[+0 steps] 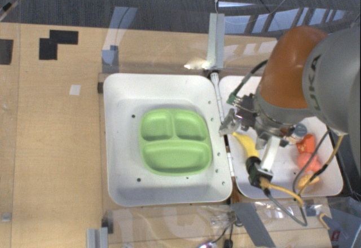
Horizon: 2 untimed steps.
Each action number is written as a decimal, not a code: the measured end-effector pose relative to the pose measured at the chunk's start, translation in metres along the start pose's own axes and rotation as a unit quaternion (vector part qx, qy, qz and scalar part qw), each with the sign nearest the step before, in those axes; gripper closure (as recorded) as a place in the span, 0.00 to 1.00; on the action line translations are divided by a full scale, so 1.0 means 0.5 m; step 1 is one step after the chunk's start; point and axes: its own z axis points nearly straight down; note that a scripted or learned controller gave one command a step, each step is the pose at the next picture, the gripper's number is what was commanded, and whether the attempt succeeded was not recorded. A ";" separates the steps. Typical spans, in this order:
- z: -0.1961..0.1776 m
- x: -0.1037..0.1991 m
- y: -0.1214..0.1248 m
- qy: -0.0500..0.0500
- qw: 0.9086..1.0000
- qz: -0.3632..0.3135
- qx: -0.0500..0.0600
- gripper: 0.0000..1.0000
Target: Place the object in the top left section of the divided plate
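Observation:
A green divided plate point(175, 141) lies in the middle of the left white bin point(121, 128), with two small sections on its far side and one long section on its near side. All three sections are bare. My gripper point(248, 133) hangs low over the left part of the right bin point(333, 185), close to the wall between the bins. A yellow banana-like object point(246, 146) lies right under it, partly hidden by the gripper body. Whether the gripper touches the banana is not visible.
An orange toy point(307, 150) and a small round pale item point(299, 128) lie in the right bin, to the right of the gripper. A yellow cable point(285, 189) trails along that bin's near edge. The arm's orange band point(287, 72) covers the bin's far part.

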 end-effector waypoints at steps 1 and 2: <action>0.115 0.176 0.320 0.000 0.993 0.117 0.000 0.00; -0.048 0.192 0.281 0.001 0.978 0.209 -0.001 0.00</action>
